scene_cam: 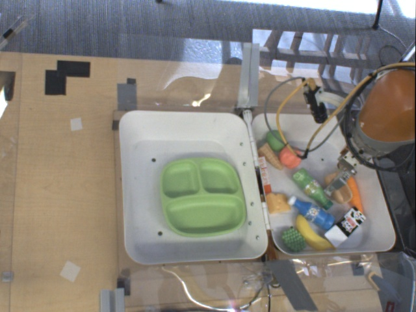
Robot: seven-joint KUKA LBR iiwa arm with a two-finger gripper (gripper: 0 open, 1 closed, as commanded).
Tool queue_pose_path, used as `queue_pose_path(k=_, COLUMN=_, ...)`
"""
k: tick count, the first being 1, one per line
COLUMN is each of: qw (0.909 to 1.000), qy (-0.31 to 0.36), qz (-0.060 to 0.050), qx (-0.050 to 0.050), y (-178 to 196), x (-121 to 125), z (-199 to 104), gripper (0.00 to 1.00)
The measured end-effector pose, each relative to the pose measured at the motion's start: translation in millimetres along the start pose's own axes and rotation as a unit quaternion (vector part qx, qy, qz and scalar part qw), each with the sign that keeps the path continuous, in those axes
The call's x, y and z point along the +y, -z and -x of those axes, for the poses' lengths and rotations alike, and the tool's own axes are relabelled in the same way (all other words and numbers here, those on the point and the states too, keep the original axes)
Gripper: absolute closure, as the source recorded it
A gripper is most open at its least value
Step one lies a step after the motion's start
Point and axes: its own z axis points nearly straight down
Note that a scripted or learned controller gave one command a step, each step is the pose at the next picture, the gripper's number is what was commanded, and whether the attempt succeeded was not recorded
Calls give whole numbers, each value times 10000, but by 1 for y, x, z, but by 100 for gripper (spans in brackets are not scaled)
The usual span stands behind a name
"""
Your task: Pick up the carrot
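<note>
The carrot is a small orange piece lying near the right wall of the right bin, just above a black-and-white milk carton. My gripper is low in that bin, its grey metal tip right beside the carrot's upper left end, close to or touching it. The arm's orange band looms above it and hides part of the bin's back right corner. I cannot make out whether the carrot is held.
The right bin also holds a green bottle, a blue bottle, a banana, a green knobbly piece, a pink piece and a green one. A green divided plate lies in the left bin.
</note>
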Motion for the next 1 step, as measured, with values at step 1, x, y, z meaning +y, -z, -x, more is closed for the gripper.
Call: queue_pose_path(k=1, qw=9999, qy=-146, qz=21, qx=-5, y=47, x=-76, z=10, gripper=100)
